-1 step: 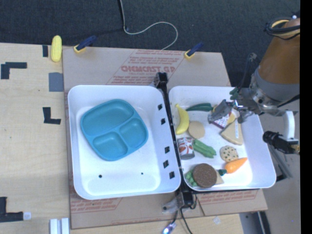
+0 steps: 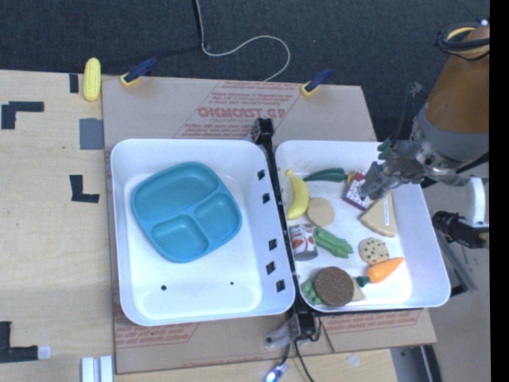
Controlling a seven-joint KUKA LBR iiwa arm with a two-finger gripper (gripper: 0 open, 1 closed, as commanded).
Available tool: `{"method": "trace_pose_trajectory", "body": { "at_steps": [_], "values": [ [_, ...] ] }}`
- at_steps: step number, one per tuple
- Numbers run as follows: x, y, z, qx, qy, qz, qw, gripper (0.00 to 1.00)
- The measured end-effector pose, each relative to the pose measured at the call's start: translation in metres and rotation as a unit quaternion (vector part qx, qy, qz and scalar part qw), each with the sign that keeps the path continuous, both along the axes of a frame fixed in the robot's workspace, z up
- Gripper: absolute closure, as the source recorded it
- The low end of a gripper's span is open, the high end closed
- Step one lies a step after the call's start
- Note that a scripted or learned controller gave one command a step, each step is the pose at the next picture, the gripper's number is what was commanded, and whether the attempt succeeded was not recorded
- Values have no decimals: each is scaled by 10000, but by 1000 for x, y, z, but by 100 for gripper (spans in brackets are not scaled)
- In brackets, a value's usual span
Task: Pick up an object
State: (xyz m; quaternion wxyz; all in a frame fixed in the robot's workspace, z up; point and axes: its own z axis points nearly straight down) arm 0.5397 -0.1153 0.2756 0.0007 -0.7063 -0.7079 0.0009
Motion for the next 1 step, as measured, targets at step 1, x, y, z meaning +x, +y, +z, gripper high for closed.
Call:
{"method": "trace_pose_trajectory", "body": {
  "at_steps": [1],
  "values": [
    [8, 94, 26, 16, -20, 48, 10000, 100]
  ]
}}
